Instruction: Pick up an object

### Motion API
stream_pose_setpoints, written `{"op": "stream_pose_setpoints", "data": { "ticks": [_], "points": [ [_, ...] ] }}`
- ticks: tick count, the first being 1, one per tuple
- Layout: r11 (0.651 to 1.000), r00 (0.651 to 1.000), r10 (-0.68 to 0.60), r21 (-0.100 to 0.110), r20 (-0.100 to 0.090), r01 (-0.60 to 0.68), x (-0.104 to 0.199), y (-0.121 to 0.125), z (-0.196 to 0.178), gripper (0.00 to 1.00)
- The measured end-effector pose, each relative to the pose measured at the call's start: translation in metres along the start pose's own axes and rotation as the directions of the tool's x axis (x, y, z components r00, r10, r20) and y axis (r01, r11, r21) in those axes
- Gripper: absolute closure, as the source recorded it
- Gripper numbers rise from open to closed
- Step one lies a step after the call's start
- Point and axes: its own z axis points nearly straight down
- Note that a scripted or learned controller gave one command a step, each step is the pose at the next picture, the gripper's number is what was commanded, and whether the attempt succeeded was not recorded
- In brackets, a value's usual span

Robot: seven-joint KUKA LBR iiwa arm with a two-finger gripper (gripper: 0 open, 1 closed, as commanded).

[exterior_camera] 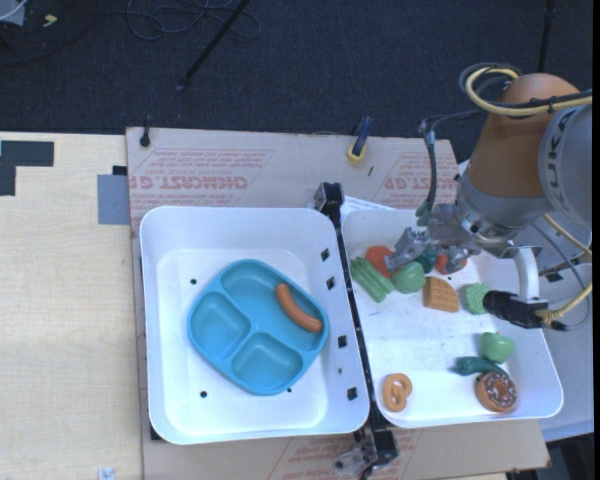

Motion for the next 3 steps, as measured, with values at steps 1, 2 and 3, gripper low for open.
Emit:
{"op": "stream_pose_setpoints", "data": {
  "ticks": [1,2,3],
  "points": [
    [1.0,1.0,-0.002,-0.013,0.001,0.002,0.0,0.003,-0.007,0.0],
    [1.0,1.0,-0.002,-0.008,0.0,0.002,0.0,-0.002,0.056,0.0],
    [1.0,1.0,-0.001,-0.01,0.0,0.001,0.002,-0.003,0.109,0.0]
  ]
}}
